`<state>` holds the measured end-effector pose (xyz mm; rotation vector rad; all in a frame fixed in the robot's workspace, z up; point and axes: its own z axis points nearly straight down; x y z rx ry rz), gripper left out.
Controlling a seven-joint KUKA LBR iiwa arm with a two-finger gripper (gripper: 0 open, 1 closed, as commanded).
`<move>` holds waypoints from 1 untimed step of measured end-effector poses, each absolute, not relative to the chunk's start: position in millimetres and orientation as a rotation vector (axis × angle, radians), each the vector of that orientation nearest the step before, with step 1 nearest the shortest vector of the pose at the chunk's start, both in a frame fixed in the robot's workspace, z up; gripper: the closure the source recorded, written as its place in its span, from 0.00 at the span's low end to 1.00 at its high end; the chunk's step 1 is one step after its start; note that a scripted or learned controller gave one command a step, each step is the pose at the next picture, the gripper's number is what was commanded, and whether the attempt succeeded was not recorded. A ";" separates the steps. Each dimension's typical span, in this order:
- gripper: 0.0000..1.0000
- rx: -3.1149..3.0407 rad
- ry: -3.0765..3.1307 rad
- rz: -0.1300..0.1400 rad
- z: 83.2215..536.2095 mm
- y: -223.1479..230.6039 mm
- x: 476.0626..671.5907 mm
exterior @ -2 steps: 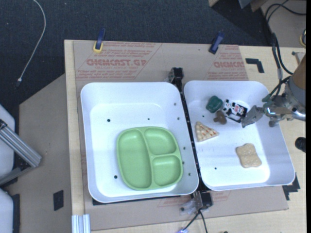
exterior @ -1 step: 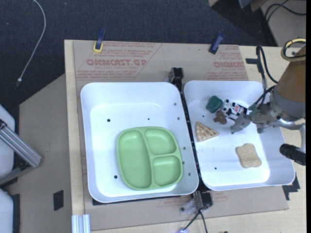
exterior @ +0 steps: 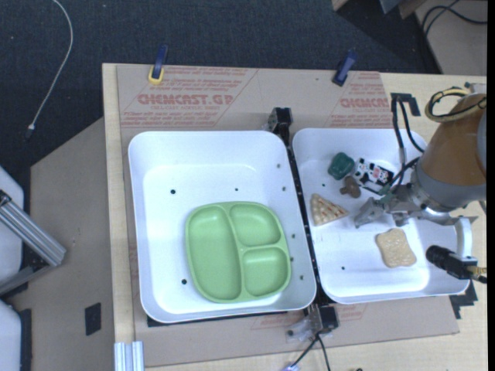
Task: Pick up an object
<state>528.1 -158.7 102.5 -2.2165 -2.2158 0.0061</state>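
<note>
The grey arm with its orange band [exterior: 456, 157] reaches in from the right over the right-hand shallow white bin [exterior: 340, 273]. Its end effector [exterior: 370, 213] hangs low in the middle of that bin, a grey metal tip pointing left. Whether it is open or closed cannot be told from this angle, and nothing can be seen gripped in it. The tip lies just beside the tan triangular wedge that looks like a slice of toast or pizza [exterior: 326, 209], without clearly touching it.

The surface [exterior: 201, 95] is a brown cardboard-covered board printed with red lettering, held by a yellow-and-blue clamp [exterior: 158, 66] and a blue clamp [exterior: 344, 68] along its far edge. Two bins sit side by side on it, joined by black clips at front and back. The left-hand shallow white bin [exterior: 155, 207] holds a pale green plastic divided plate with three compartments [exterior: 237, 250], lying flat near the front. Around the surface is dark blue-grey carpet with a thin white cable [exterior: 54, 76] trailing across it.

The loose things lie in the right bin: a dark green rounded lump [exterior: 340, 165] near the back, a small brown piece [exterior: 352, 188] just in front of it, a small black-and-white toy with a red spot [exterior: 375, 174] beside them, and a beige bread-shaped slab [exterior: 396, 248] towards the front right, below the arm.
</note>
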 end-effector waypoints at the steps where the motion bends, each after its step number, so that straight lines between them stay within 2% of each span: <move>1: 1.00 -2.223 -2.221 0.000 116.5 -159.3 530.3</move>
